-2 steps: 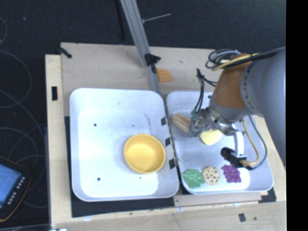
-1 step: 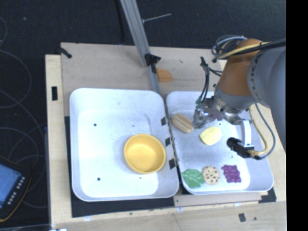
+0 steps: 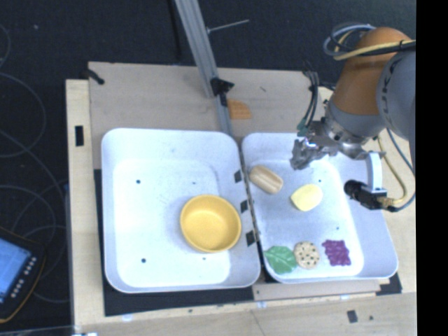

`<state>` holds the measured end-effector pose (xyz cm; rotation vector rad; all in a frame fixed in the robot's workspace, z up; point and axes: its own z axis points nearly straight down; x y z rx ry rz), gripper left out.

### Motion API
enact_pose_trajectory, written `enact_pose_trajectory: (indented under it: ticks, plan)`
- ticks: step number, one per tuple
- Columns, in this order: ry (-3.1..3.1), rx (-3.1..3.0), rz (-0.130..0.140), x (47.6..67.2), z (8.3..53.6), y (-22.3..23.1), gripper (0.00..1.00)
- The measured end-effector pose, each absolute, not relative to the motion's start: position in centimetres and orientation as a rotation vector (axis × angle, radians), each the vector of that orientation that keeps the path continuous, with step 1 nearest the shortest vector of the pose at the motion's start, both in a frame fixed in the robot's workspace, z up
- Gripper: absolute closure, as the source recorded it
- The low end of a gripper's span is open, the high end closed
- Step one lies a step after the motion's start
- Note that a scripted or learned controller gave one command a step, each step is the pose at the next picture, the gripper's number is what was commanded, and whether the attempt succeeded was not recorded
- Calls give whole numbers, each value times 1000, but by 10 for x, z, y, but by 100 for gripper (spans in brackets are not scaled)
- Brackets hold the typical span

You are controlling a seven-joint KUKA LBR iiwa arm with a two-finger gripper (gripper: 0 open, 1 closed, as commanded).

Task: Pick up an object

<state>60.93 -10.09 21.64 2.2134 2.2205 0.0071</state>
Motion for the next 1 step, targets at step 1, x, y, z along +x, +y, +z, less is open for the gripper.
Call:
enact_pose_trajectory:
  ticks: [1]
  plan:
    - [2226, 2214, 3, 610, 230, -102, 100]
